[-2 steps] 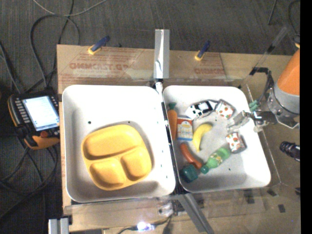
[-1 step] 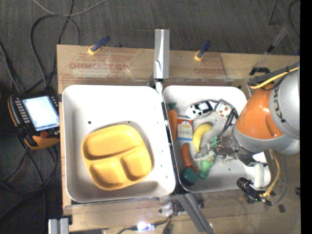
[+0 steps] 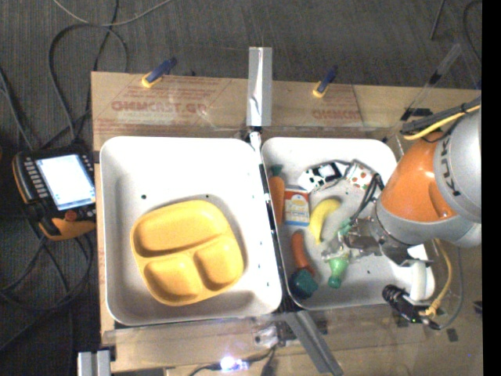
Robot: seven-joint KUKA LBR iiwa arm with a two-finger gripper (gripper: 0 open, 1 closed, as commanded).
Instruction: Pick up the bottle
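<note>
Camera view: gripper (image 3: 350, 240) low in the right bin (image 3: 368, 284), jaws' opening cannot be told. Green-capped bottle (image 3: 337, 268) lies tilted just beneath, beside a banana (image 3: 321, 215).

Single fixed camera above the bench (image 3: 196, 104), slanting down on both bins (image 3: 117, 210).

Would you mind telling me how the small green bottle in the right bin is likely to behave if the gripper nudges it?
The small green bottle lies on its side, so its rounded body would probably roll. It looks like light plastic, likely sliding on the smooth white bin. The yellow banana and orange carrot nearby might block it.
</note>
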